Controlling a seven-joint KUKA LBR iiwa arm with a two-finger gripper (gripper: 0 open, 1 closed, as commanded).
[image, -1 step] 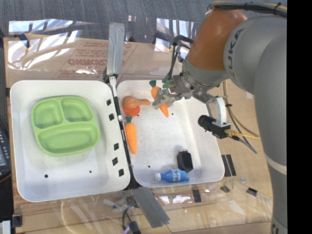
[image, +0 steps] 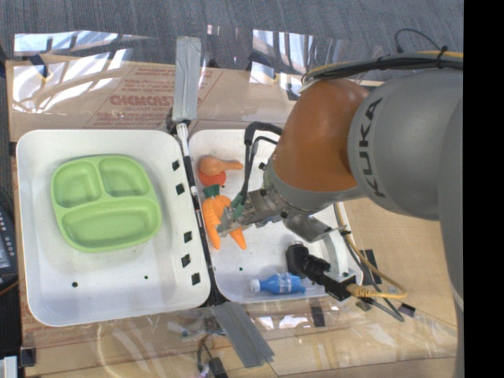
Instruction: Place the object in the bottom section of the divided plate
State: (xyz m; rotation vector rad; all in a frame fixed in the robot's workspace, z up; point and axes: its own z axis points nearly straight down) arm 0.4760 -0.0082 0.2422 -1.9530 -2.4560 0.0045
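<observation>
Gripper (image: 233, 220) low over carrot (image: 214, 215) in right bin; grip can't be told. Carrot may be missed, knocked aside.

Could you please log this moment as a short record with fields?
plate: green divided plate in the left bin, nothing on it
right bin: orange toy carrots, blue bottle
gripper: low over the carrots
grasp: cannot tell
task status: not yet done

Arm (image: 378, 148) hides right bin's (image: 236, 290) far side; carrot (image: 216, 217) partly covered.
</observation>
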